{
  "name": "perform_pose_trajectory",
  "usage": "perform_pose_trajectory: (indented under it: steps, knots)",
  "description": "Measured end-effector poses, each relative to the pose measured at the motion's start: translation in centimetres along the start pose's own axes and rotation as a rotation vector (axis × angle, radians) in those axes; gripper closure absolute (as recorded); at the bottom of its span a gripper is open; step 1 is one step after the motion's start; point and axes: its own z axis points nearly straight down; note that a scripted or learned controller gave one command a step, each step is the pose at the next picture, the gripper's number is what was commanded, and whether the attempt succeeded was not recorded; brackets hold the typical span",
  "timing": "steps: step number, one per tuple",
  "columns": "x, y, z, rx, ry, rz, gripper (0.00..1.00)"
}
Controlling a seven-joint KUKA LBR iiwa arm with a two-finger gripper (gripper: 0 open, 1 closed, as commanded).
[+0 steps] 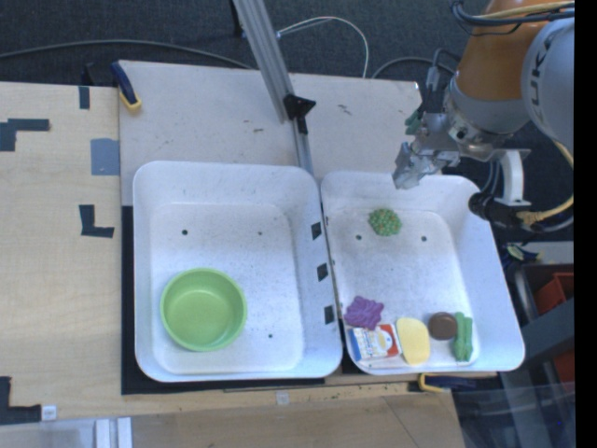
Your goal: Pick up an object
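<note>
My gripper point(408, 177) hangs over the far rim of the right bin point(485, 250), above and to the right of a small green bumpy ball point(384, 221). Nothing shows between its fingers. Along the right bin's near edge lie a purple toy point(364, 313), a white and red packet point(375, 343), a yellow piece point(414, 340), a brown round piece point(442, 325) and a green piece point(463, 335). A green bowl point(203, 309) sits in the near left corner of the left bin point(149, 203).
A slanted metal pole point(270, 54) stands behind the bins, ending in a black clamp near their shared wall. Cables loop at the back right beside the arm. The bench's wooden top stretches away on the left.
</note>
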Motion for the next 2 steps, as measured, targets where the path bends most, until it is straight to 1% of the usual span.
perform_pose_trajectory:
  steps: [1, 2]
  knots:
    - [4.8, -3.2, 1.8, 0.001, 0.001, -0.001, 1.00]
    - [9.7, -5.8, 3.6, 0.001, 0.001, -0.002, 1.00]
